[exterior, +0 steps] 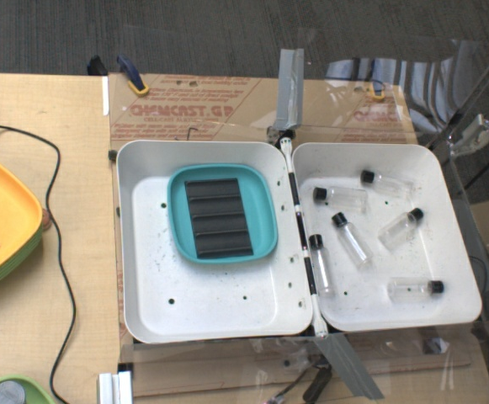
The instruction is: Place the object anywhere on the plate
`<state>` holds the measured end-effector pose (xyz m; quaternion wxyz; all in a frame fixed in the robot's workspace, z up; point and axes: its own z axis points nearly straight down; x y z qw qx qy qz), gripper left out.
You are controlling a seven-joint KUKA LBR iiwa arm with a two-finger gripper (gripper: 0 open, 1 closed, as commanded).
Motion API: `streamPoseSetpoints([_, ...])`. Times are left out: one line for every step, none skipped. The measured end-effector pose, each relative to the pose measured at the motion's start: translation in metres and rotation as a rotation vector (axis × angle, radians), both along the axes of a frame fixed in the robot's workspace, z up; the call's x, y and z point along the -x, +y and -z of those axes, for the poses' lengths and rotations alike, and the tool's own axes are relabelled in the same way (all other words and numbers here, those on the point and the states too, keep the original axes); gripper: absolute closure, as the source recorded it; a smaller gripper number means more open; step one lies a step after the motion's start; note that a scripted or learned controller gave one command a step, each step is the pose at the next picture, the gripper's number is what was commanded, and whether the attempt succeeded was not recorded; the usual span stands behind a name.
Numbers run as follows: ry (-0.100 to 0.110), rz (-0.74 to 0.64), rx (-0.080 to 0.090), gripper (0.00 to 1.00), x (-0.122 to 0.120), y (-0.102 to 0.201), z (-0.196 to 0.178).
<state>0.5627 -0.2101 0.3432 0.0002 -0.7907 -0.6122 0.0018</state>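
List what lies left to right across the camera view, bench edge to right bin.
Yellow plates → black cable → left white bin → teal plate → right white bin holding clear black-capped vials.

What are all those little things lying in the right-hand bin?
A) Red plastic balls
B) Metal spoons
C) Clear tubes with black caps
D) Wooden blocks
C. The right bin holds several small clear tubes with black caps, such as one near the middle, lying scattered at different angles, while the teal plate sits in the left bin.
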Motion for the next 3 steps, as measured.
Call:
streamPoseSetpoints([0.0, 0.082, 0.0, 0.0, -0.037, -0.002, -0.097])
streamPoseSetpoints([0.001, 0.25, 0.001, 0.0, -0.087, -0.005, -0.096])
streamPoseSetpoints([0.0, 0.419, 0.001, 0.0, -0.097, -0.003, -0.096])
